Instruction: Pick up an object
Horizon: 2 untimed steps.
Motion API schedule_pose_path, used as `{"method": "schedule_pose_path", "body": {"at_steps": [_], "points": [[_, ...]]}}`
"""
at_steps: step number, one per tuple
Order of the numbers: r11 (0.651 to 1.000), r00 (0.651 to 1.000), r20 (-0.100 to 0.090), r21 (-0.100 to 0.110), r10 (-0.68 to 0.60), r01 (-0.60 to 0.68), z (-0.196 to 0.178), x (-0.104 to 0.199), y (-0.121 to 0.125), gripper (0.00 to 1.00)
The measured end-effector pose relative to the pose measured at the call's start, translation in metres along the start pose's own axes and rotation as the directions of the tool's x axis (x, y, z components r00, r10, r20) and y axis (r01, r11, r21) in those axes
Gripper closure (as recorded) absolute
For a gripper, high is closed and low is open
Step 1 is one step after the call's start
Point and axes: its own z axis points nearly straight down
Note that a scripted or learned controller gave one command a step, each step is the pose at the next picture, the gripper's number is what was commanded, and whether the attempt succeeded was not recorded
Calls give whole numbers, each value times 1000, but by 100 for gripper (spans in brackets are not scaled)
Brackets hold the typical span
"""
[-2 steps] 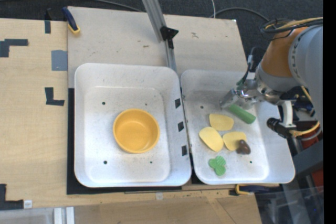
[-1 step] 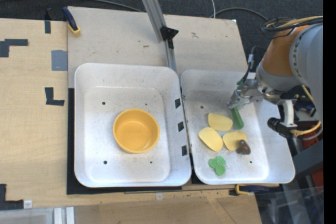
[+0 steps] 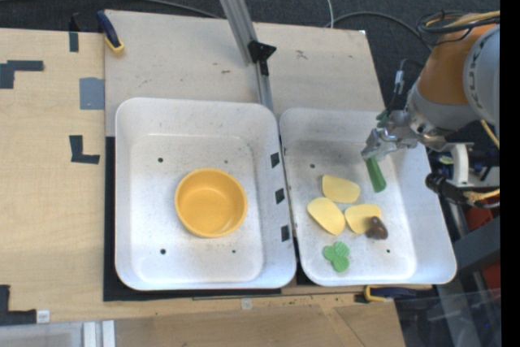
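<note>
Wooden bench (image 3: 49, 199), two white bins: arm over the right bin (image 3: 431, 256).
Gripper (image 3: 380, 144) hangs above a green stick (image 3: 375, 173), near yellow pieces (image 3: 341, 189); grip unclear, a yellow bowl (image 3: 211, 201) sits apart.

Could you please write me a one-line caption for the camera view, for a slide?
KUKA arm's gripper over the right bin by a green cylinder; yellow bowl in the left bin.

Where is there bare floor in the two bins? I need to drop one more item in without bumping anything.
The left bin has bare floor all round the yellow bowl, widest along its far side. In the right bin, the far-left corner is bare. Its near half is crowded: three yellow pieces, a brown object, a green piece. The gripper hangs over a green cylinder.
</note>
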Motion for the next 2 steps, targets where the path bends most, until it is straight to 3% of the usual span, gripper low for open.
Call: {"method": "schedule_pose_path", "body": {"at_steps": [2], "points": [[1000, 1000, 0, 0, 0, 0, -76, -4, -2, 100]]}}
